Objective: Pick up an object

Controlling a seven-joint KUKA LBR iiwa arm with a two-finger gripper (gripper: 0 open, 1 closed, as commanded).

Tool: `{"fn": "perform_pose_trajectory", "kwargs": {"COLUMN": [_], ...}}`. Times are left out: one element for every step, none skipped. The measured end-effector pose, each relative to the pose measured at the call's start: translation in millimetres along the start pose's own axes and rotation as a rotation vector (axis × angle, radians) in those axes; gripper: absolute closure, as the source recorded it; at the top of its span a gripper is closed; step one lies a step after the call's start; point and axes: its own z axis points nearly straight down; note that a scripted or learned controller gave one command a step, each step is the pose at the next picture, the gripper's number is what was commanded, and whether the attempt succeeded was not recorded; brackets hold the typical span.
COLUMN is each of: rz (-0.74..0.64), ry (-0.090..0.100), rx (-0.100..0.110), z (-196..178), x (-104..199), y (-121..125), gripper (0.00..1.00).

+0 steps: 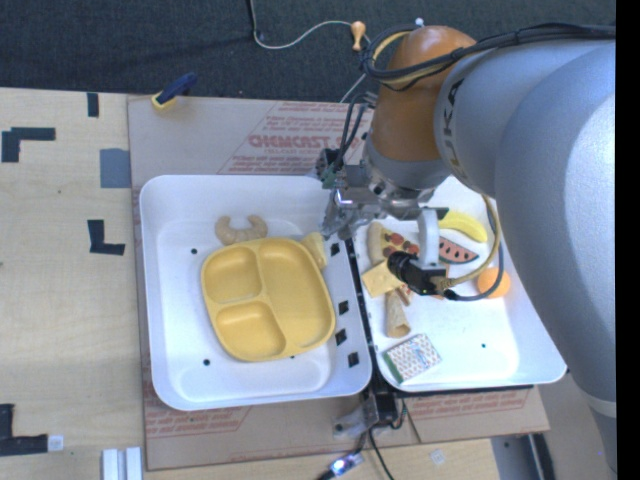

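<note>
My gripper (338, 214) hangs below the orange wrist band, over the divider between the two bins and at the top right corner of the left bin (160, 268). A yellow divided plate (266, 299) lies in the left bin, its upper right edge just below the gripper. A tan curved toy (240, 230) lies above the plate. I see nothing held in the gripper. The arm hides part of the right bin (520, 353).
The right bin holds a pizza slice (386, 240), a cheese wedge (378, 281), a cone (397, 315), a banana (466, 226), a watermelon slice (456, 252), an orange ball (493, 284) and a patterned packet (412, 356). A blue clip (174, 90) lies on the bench behind.
</note>
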Motion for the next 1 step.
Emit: {"fn": "perform_pose_trajectory", "kwargs": {"rz": [0.001], "ry": [0.000], "rx": [0.000], "z": [-10.4], "x": [30.9], "y": [5.6], "gripper": [1.00]}}
